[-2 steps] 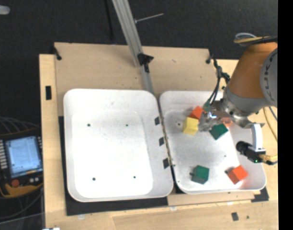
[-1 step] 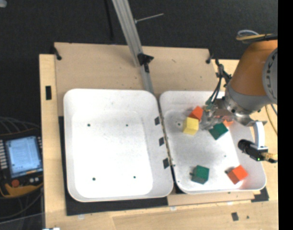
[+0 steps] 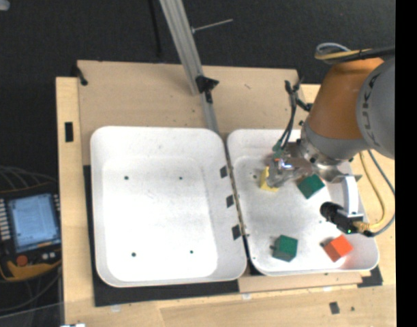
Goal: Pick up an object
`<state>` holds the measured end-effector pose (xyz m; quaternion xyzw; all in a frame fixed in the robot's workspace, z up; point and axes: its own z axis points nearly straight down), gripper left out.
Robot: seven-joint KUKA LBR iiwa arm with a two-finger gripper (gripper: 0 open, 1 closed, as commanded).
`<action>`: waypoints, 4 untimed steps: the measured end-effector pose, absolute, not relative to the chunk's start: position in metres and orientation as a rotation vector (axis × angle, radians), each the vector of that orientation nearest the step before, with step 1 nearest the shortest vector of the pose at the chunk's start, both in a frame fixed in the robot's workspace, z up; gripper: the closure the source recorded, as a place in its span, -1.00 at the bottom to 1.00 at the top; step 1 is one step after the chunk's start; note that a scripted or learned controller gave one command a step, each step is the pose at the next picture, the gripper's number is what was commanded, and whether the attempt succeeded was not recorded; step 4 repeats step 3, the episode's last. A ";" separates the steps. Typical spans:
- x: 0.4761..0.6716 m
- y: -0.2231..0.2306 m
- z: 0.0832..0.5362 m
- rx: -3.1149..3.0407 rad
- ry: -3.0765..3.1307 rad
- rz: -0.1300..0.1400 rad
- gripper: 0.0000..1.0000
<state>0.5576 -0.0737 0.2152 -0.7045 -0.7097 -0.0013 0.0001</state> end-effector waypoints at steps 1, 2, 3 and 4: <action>0.554 -0.022 0.230 -2.213 -2.232 -0.006 1.00; 0.542 0.024 0.230 -2.213 -2.229 -0.002 1.00; 0.534 0.068 0.230 -2.211 -2.228 -0.001 1.00; 0.534 0.068 0.230 -2.211 -2.228 -0.001 1.00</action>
